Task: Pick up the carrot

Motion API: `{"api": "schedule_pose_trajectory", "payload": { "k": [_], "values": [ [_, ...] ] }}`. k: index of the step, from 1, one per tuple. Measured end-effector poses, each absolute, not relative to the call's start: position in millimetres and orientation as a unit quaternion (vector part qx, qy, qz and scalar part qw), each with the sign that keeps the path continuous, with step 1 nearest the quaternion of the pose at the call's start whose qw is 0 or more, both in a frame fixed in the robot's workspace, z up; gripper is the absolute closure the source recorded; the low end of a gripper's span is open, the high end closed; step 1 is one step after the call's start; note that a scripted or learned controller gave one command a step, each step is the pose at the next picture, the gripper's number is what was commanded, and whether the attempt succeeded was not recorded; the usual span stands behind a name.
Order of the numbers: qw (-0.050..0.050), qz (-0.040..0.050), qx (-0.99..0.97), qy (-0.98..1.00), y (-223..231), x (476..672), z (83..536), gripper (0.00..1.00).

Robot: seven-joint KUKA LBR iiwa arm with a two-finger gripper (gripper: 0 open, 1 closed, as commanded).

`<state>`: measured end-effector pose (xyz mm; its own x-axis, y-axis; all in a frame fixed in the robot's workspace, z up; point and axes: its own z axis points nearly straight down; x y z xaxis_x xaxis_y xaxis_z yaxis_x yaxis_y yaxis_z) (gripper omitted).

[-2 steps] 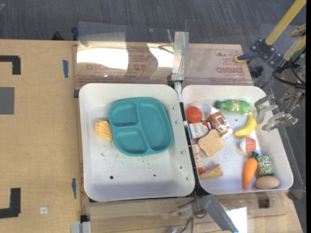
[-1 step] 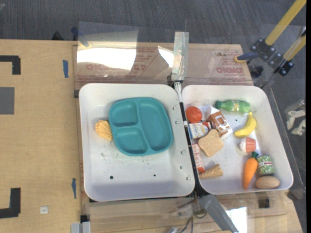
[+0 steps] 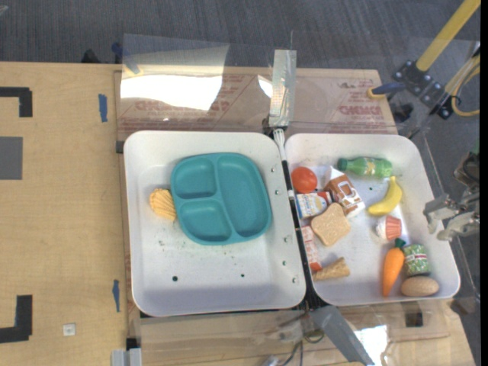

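We count two bins (image 3: 145, 296), one teal plate (image 3: 221, 198), one carrot (image 3: 392, 270), one banana (image 3: 388, 200), one tomato (image 3: 303, 178), one bottle (image 3: 366, 166)

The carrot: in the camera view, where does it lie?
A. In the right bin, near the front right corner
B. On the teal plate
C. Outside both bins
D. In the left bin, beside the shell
A: the carrot lies in the right bin, beside a small can.

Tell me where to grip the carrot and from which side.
Grip the carrot across its orange middle, coming from above. It lies flat with its green top toward the banana; a can crowds its right, so close the gripper carefully there.
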<state>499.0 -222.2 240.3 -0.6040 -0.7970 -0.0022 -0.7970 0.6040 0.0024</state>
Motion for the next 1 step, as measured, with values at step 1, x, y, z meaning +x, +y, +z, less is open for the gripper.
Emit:
{"api": "schedule_pose_trajectory", "payload": {
  "k": [1],
  "values": [
    [0.003,-0.0016,-0.657,0.754,-222.2,511.6,258.2,1.0]
  ]
}}
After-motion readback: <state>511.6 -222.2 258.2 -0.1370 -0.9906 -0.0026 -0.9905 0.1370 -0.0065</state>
